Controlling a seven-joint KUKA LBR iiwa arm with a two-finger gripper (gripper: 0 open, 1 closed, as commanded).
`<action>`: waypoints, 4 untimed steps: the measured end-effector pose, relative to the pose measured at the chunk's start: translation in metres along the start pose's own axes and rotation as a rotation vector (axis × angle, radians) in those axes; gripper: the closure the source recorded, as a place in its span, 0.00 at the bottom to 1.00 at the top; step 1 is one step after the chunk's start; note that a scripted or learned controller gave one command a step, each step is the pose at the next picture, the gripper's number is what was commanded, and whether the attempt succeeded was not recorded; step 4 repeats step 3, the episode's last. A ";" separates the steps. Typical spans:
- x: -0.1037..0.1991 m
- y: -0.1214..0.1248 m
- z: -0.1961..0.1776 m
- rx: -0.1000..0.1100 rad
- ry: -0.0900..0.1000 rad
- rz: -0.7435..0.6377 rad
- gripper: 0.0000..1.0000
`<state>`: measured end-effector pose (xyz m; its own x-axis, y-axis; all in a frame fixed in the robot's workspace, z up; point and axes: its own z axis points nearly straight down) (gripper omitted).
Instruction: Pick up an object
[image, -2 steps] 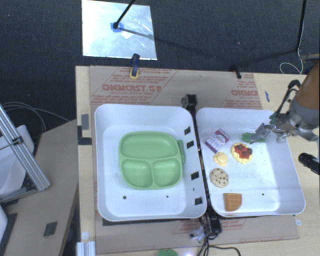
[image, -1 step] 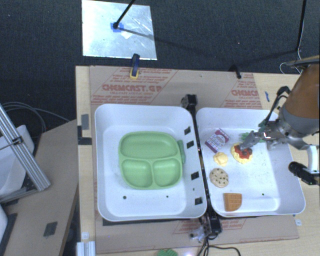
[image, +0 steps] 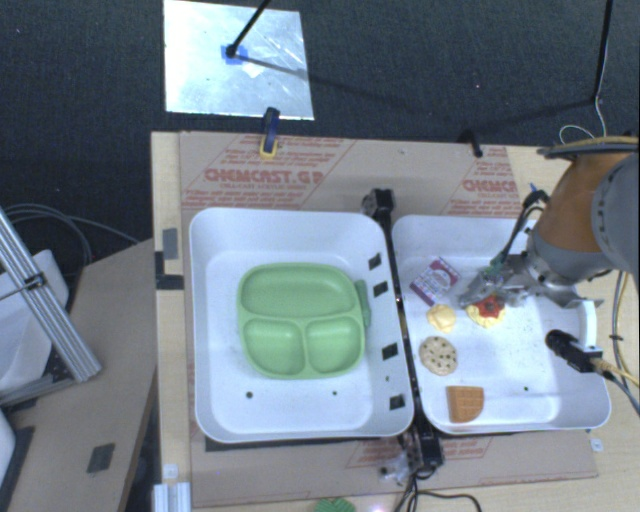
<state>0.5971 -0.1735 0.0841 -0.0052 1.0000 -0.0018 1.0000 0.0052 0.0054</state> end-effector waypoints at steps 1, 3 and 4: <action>0.000 0.000 -0.012 0.000 0.001 -0.001 1.00; 0.150 0.001 -0.105 0.000 0.002 -0.004 1.00; 0.150 0.001 -0.105 0.000 0.002 -0.004 1.00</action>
